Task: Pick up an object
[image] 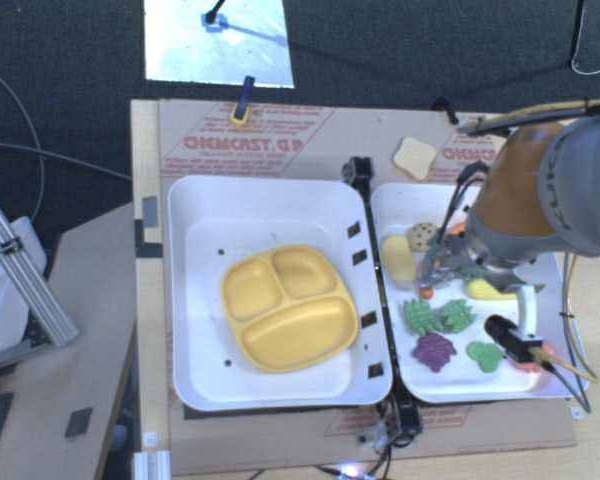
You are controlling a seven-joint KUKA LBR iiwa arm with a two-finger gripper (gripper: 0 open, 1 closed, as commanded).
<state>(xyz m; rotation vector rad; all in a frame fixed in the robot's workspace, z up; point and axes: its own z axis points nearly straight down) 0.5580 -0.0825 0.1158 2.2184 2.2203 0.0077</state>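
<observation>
My gripper (432,268) hangs low over the right bin (405,200), near its middle left. Its tips sit just above a small orange piece (426,292) and right of a pale yellow lemon-like toy (397,259). A brown cookie (421,235) lies just behind the gripper. In front of it lie two green leafy toys (438,316), a purple grape bunch (434,350) and a small green piece (484,355). A yellow banana-like toy (490,290) peeks out from under the arm. Nothing shows between the fingers.
The left bin (195,208) holds a yellow divided plate (288,306). A slice of toast (415,157) lies on the cardboard behind the right bin. A blue and yellow tool (242,101) lies at the back. The arm covers the right bin's far right part.
</observation>
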